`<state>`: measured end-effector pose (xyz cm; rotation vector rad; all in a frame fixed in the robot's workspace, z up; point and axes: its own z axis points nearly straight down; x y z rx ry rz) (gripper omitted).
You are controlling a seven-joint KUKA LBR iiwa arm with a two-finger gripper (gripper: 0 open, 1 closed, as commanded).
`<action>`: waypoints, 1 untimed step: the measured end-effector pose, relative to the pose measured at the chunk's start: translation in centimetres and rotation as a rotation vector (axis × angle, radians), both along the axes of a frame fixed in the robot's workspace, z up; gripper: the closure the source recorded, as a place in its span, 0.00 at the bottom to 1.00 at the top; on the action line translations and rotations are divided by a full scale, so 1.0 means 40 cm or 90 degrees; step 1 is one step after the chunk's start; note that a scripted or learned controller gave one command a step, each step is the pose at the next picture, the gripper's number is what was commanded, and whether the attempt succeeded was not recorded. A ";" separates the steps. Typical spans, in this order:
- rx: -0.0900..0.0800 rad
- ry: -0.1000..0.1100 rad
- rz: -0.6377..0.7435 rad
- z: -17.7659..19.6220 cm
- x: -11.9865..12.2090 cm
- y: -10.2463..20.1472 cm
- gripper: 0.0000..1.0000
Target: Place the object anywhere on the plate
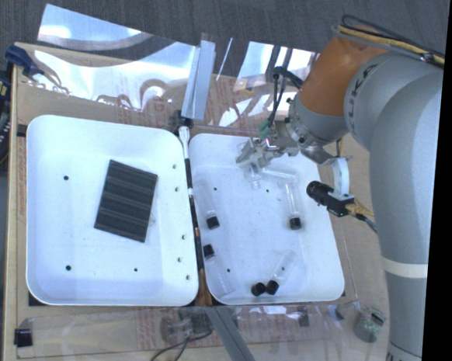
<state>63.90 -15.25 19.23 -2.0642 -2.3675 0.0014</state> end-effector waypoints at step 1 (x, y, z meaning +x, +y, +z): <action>0.000 -0.001 0.037 0.011 0.045 0.063 1.00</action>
